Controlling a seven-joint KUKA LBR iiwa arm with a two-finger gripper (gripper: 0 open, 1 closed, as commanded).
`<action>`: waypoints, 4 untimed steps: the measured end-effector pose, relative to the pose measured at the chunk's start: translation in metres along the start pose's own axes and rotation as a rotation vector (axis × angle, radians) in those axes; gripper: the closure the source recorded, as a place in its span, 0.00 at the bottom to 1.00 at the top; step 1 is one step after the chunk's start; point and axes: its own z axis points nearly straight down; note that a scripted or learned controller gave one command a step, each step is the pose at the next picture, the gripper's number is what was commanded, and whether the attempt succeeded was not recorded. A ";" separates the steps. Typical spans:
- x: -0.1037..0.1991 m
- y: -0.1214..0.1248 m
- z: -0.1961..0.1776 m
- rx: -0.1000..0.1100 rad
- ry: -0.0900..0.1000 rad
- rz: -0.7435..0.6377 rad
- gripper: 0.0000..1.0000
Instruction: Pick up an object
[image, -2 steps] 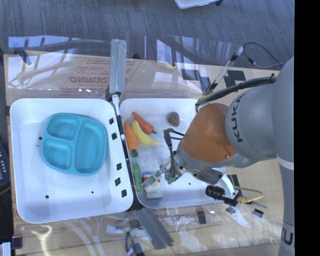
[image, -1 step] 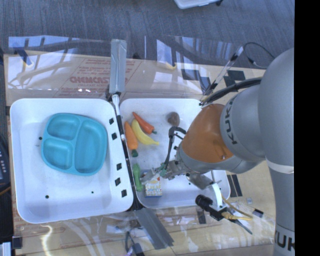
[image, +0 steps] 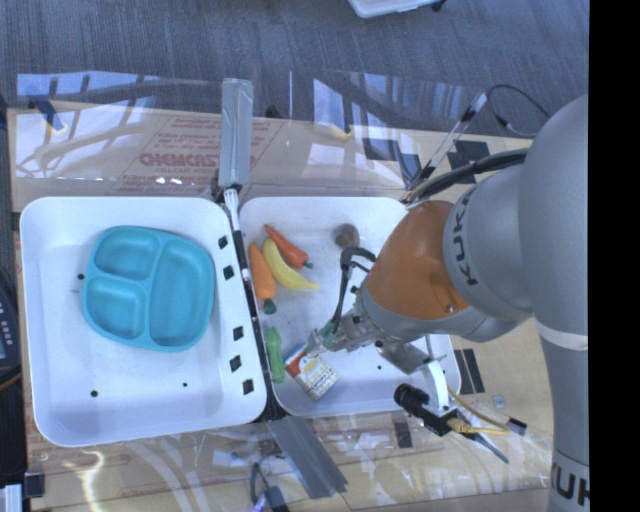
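The right bin holds several small items. Two orange carrots and a yellow banana lie at its upper left. A brown round piece sits near the back wall. A green cucumber lies along the left wall. Near the front lies a small printed carton with a red end. My gripper hangs low in this bin, just above and to the right of the carton, under the orange wrist band. Nothing shows as lifted.
The left bin holds a blue divided plate. A ridge with black clips separates the bins. The arm's grey body covers the right bin's right side.
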 end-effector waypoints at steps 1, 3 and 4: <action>0.000 0.001 -0.009 0.001 0.000 -0.005 1.00; 0.000 0.002 -0.019 0.001 0.000 -0.010 0.00; 0.005 -0.002 0.011 0.006 0.001 0.013 0.00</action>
